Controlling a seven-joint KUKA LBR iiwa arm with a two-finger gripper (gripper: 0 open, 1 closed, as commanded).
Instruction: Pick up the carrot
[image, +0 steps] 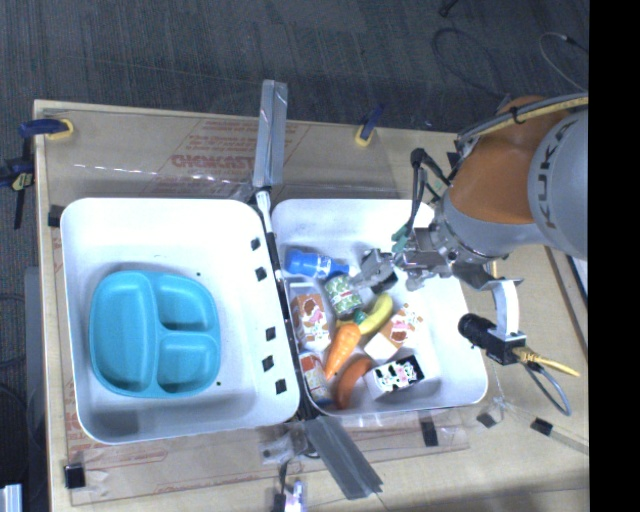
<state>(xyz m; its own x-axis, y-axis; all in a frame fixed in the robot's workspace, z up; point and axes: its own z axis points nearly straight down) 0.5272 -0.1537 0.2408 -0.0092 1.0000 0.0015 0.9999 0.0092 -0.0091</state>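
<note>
The orange carrot (342, 346) lies slanted in the right bin (450, 375), in the middle of a heap of items, with its thick end up by a yellow banana (377, 313). My gripper (378, 270) hangs over the bin's upper middle, above and to the right of the carrot. It is close to the banana and a green-and-white can (345, 295). There is a gap between it and the carrot, and nothing is visibly held.
Around the carrot lie a blue can (308, 264), a snack packet (312, 320), a brownish-orange sausage shape (351, 378) and a cow-patterned box (398, 375). The left bin (80, 225) holds a blue sectioned plate (155, 332). A divider rail (268, 140) runs between the bins.
</note>
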